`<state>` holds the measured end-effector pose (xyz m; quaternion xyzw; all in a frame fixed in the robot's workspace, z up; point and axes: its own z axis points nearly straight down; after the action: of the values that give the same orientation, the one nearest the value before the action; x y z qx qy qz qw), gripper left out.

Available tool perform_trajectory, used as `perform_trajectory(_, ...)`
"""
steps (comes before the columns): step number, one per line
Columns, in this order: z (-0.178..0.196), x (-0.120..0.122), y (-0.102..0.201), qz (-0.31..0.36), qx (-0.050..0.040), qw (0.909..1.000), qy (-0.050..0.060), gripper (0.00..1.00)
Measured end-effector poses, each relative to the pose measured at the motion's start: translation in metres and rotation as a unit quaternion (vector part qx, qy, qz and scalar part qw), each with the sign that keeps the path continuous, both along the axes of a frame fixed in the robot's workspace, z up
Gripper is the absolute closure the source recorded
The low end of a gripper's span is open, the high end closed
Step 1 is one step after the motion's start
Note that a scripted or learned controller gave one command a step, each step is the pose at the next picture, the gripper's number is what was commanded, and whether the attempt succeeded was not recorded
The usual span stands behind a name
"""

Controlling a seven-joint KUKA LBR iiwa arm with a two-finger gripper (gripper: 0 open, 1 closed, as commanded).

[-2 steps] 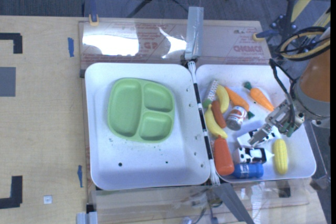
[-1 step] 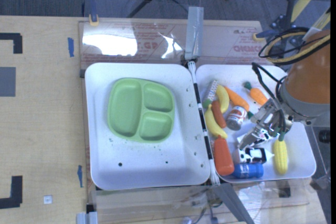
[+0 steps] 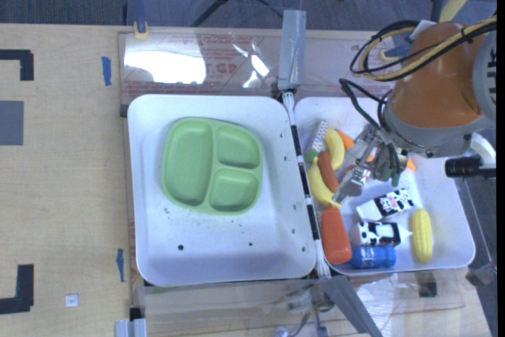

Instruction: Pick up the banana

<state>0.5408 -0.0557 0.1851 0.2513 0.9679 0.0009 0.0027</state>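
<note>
Left bin (image 3: 150, 249) holds a green divided plate (image 3: 211, 165), well left of the fingers (image 3: 357, 174). Right bin (image 3: 458, 237): the fingers hang low over the clutter, can't tell if spread or clenched. Banana (image 3: 321, 179) lies just left of them, carrot (image 3: 335, 235) below-left, corn cob (image 3: 422, 234) to the lower right.
</note>
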Motion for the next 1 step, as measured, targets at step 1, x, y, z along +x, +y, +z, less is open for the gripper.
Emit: perform_trajectory(1, 0.0006, 0.0842, 0.0565, -0.007, 0.0003, 1.0000, 0.000, 0.00)
